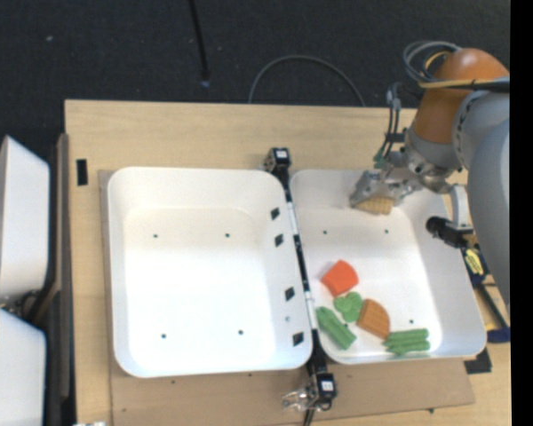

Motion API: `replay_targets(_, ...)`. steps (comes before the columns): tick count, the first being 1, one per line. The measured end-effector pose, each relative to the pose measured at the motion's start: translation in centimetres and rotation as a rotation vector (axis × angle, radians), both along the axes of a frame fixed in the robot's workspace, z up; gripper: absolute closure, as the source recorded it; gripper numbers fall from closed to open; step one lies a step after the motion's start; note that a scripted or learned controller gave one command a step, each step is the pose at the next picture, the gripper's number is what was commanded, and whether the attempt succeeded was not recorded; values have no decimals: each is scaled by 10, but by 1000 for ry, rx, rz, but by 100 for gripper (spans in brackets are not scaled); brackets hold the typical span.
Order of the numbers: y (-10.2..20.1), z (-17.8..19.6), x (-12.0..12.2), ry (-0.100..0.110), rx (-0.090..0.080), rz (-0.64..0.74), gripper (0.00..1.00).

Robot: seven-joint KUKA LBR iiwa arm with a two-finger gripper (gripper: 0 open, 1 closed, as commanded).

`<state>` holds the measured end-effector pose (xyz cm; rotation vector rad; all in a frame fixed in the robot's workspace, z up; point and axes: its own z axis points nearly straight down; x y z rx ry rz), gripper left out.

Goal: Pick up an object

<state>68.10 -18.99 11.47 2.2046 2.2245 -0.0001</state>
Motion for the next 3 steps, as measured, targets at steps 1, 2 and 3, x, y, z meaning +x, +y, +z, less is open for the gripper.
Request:
replay_targets(1,84,71,6,-3,8,1,100)
replay_targets(2,148,99,-23,5,9,-2,100)
replay_targets(3,207,92,-62,9,8,-2,100)
